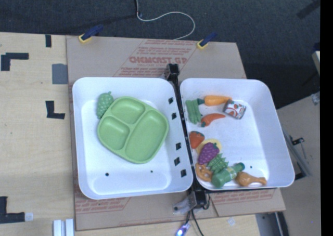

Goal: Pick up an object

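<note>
You are at the start of the pick: nothing is lifted, and the state of the claw cannot be told. The candidate objects lie in the right bin (260, 126), clustered along its left wall: a carrot (217, 100), a small can (234, 109), a red pepper (212, 119), purple grapes (207, 153). The left bin (88, 172) carries a green tray (133, 129) with green grapes (104, 104) touching its far left edge. Select the can next; it stands apart from most of the other items, which should allow a clear descent.
</note>
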You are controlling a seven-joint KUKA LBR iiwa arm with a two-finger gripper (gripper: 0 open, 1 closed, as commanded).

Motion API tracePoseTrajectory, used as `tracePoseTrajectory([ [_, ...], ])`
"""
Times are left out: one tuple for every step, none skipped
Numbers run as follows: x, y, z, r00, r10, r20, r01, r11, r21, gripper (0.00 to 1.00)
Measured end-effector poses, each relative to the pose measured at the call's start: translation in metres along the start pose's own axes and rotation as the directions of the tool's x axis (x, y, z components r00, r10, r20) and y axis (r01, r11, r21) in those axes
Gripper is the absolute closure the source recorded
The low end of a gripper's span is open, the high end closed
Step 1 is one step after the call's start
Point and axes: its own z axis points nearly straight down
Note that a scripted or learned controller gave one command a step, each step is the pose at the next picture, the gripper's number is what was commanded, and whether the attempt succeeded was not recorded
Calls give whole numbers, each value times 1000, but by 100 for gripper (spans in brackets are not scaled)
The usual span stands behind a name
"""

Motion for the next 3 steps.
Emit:
tracePoseTrajectory([
  [2,2,19,1000,-3,-2,3,1000,3,100],
  [2,2,23,1000,-3,-1,3,1000,2,100],
  [2,2,17,1000,-4,-1,4,1000,1,100],
])
